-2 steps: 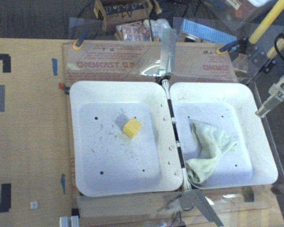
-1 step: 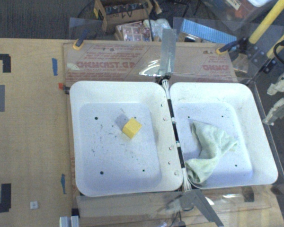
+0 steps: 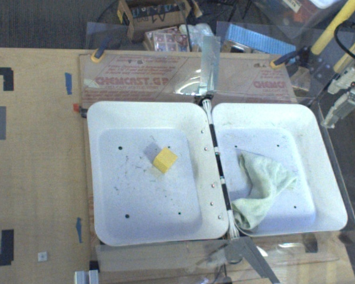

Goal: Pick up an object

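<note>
Yellow and small, a block (image 3: 165, 160) lies a little above the middle of the left bin (image 3: 104, 115), one corner towards the camera, well apart from every wall. The floor around it carries faint grey scuffs and a few dark dots.

The right bin (image 3: 310, 118) holds a pale green cloth (image 3: 261, 188), crumpled into a long fold. It runs from near the middle of the floor down to the near left corner, where its bunched end lies against the bin wall. A dark strip with cables (image 3: 219, 165) runs along the seam where the two bins meet.

Both bins sit on a tan worktop (image 3: 35, 158) marked with black corner shapes and short bits of blue tape (image 3: 68, 83). Behind the bins lies a cardboard sheet (image 3: 136, 78) with red lettering, and an orange clamp (image 3: 97, 55) sits at its left corner.

The gripper (image 3: 342, 102) hangs at the far right, outside the right bin and beyond its rim, a pale shape seen partly through a clear panel. It is well apart from both the block and the cloth. Whether it is spread or closed cannot be told from here, and nothing can be seen held in it.
</note>
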`<state>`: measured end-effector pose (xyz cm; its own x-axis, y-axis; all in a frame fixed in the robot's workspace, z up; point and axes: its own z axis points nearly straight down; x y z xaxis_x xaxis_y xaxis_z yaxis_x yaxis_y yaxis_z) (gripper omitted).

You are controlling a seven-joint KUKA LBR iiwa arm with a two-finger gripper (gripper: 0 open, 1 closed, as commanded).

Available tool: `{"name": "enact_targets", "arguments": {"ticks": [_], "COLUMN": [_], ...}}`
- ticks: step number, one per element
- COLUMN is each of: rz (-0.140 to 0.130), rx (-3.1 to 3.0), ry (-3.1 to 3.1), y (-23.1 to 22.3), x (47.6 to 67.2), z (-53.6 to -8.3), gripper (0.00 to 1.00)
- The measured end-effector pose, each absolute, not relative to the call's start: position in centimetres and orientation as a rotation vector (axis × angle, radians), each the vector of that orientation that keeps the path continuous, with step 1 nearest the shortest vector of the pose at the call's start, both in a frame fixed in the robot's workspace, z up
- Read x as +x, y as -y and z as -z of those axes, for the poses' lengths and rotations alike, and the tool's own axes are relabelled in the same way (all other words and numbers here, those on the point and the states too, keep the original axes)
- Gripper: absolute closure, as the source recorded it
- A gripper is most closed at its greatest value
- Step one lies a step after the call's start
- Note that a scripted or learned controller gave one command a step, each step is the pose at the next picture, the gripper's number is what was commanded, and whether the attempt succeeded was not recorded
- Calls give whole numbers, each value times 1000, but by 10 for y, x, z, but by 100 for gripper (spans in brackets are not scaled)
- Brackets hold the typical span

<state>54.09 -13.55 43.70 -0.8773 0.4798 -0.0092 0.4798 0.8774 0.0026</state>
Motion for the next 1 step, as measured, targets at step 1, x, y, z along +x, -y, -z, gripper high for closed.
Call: {"name": "enact_targets", "arguments": {"ticks": [1], "rz": [0], "rx": [-4], "ry": [-3136], "y": [117], "x": [505], "z": [-437], "gripper": [0]}}
